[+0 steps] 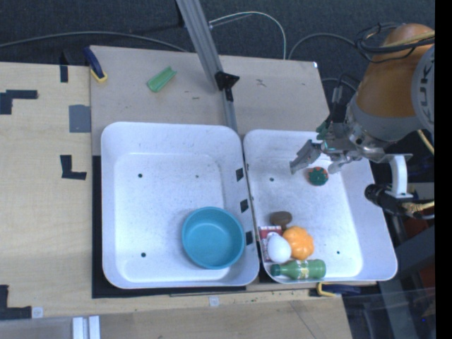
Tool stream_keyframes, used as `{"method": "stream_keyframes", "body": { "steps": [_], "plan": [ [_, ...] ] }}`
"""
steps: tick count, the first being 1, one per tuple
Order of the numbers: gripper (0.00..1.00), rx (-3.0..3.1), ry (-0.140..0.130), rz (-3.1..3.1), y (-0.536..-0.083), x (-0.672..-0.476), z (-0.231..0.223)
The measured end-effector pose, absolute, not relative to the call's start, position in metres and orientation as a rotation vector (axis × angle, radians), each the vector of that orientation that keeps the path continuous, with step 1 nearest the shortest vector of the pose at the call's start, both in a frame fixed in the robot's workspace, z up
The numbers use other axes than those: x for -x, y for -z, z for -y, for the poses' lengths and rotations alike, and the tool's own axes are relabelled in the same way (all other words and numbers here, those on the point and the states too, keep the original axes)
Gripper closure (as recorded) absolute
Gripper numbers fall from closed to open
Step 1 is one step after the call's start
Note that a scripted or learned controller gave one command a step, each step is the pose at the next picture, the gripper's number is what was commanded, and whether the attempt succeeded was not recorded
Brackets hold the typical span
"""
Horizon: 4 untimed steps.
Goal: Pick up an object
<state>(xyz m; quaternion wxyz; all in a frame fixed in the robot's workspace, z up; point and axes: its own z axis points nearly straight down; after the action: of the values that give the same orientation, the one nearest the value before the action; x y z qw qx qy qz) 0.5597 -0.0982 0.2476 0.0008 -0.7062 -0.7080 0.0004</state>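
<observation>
Camera view has the jaws (319, 159) hanging over the right bin (367, 249), spread apart, one dark finger reaching toward that bin's left wall and the other on the arm's side. Nothing sits between them. Just beside them, a little nearer the front of the right bin, lies a small green ball with a red patch (317, 176), on the bin floor and apart from the fingers as far as I can tell. So the pick looks unstarted to me: no object is off the floor, and closing and lifting are both left.

Further toward the right bin's front corner, a cluster is packed together: a brown lump (281, 218), an orange fruit (299, 242), a white egg (278, 248) touching it, and a green bottle (299, 269) lying on its side against the front wall. Left of the right bin, the other bin holds a blue bowl (212, 236). Behind the right bin, on the desk (141, 104), lies a green block (161, 79).
</observation>
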Motion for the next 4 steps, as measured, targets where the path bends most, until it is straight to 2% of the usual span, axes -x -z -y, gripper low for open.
{"method": "stream_keyframes", "body": {
  "steps": [1,4],
  "plan": [
    [0.00,2.218,-0.001,2.223,-0.248,-0.560,0.098],
    [0.00,2.215,-0.009,2.219,-0.094,-0.577,0.097]
  ]
}}
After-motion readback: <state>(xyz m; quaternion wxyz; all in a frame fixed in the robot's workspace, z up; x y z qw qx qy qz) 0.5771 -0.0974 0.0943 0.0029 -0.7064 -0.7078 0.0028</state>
